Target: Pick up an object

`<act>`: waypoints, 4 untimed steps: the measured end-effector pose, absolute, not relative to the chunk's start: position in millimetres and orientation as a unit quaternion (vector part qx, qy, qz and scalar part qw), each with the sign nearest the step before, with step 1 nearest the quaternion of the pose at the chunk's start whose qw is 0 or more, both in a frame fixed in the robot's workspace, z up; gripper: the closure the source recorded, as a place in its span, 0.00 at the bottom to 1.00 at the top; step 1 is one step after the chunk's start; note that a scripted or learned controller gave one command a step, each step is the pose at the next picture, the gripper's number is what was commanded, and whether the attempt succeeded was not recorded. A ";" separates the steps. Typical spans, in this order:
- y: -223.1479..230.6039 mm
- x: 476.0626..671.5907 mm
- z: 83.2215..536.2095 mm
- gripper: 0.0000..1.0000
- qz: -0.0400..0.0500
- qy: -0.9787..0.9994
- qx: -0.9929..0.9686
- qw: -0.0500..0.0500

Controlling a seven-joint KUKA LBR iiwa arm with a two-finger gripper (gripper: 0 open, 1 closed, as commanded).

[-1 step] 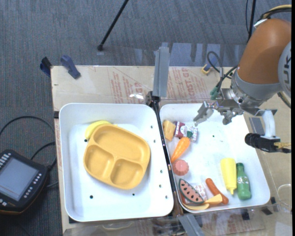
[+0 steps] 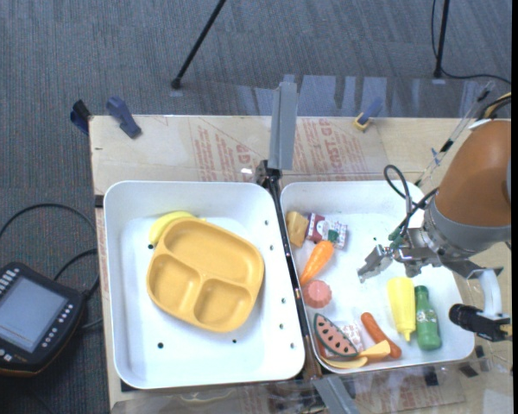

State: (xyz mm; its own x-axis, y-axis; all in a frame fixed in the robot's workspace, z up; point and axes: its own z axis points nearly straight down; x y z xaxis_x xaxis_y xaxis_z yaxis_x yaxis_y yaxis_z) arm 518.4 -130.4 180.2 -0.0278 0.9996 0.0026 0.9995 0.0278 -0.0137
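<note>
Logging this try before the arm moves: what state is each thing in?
gripper: over right bin, holding nothing
yellow tray: flat in left bin
carrot: lying in right bin
yellow bottle: lying on its side
green bottle: lying beside it
watermelon slice: lying flat

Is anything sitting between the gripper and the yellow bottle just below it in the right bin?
Nothing visible. The gripper hovers over bare bin floor, and the yellow bottle lies just beside it, with only the green bottle on its far side.
</note>
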 end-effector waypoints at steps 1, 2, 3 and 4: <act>-204.0 503.9 98.7 0.00 -0.004 -0.706 -0.709 -0.002; -189.3 509.8 86.9 0.00 -0.001 -0.777 -0.630 0.002; -191.6 508.6 95.9 1.00 0.000 -0.774 -0.633 0.004; -134.6 558.7 202.4 1.00 -0.003 -0.781 -0.625 -0.003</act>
